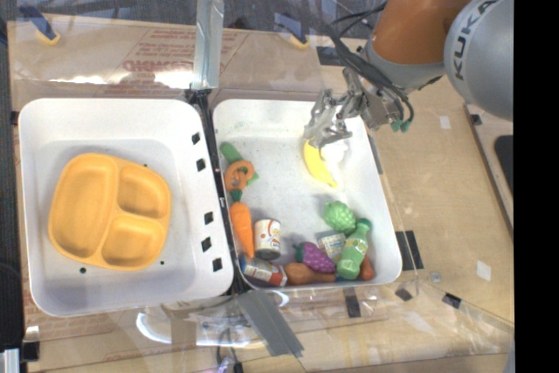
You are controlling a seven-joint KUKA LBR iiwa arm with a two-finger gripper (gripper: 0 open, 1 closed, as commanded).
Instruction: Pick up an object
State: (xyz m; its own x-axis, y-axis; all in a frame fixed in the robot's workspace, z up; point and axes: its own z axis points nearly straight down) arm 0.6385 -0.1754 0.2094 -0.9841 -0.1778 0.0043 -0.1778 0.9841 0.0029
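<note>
My gripper (326, 134) hangs over the upper right part of the right bin (288, 113), with its fingers open. Just below the fingertips lies a yellow banana (320, 165) on the bin floor, its upper end close to the gripper; nothing sits between the fingers. Along the bin's left side are an orange-and-green toy (238, 173) and a carrot (240, 223). Near the front wall lie a small can (267, 236), purple grapes (316, 257), a green bottle (352, 252) and a green bumpy fruit (339, 214).
The left bin (35, 127) holds a yellow divided plate (108, 210). A grey divider strip (207, 39) stands behind the seam between the bins. The arm's orange band (419, 4) looms over the right bin's back right corner.
</note>
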